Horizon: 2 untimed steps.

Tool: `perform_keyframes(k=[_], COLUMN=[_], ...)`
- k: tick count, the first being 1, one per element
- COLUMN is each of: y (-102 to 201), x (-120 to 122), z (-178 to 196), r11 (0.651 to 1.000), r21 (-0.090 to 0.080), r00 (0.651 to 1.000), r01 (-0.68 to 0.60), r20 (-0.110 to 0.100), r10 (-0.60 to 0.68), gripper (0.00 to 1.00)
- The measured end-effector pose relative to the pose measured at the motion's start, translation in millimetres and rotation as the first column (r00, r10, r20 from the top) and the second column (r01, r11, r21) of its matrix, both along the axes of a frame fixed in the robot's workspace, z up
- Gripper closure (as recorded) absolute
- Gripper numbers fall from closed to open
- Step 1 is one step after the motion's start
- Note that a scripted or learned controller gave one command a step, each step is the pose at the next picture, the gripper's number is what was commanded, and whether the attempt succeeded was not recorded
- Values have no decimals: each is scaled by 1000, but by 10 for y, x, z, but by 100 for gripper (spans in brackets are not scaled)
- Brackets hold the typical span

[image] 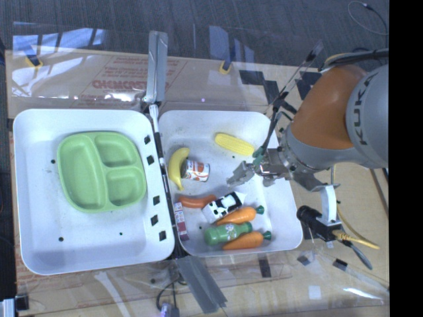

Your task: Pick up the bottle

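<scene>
The grey KUKA arm (344, 121) with its orange band enters from three o'clock and leans over the right bin (281, 236), which sits edge to edge with the left bin (33, 197). In the left bin lies a green divided plate (100, 170), toward its centre. The right bin carries the clutter: a corn cob (233, 144) at about one o'clock, a banana (176, 166) at nine o'clock touching a small can (196, 171), a sausage-like orange piece (196, 202) below them, a black-and-white cow toy (223, 207), and two carrots (236, 215) at about six o'clock. The green bottle (227, 233) lies on its side between those carrots, touching both, toward the bin's near rim. The gripper (239, 175) hangs over the middle of the bin, at about twelve o'clock from the bottle and apart from it; its fingers look spread and nothing sits between them. Judged from this, the pick has not begun in earnest: the bottle rests in the bin, and approach, closing and lifting all remain.
</scene>
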<state>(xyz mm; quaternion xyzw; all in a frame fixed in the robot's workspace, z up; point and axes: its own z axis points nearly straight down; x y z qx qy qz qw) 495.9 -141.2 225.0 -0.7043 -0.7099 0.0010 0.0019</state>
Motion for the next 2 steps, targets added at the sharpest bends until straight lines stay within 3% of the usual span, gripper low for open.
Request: perform_keyframes(k=[1,2], y=[-201,-70], x=[423,434], z=[1193,-354], r11=[984,989], r21=[-3,1], r00=[984,989], r01=[-177,-146], r20=[6,-4], r10=[177,146], gripper=[0,0])
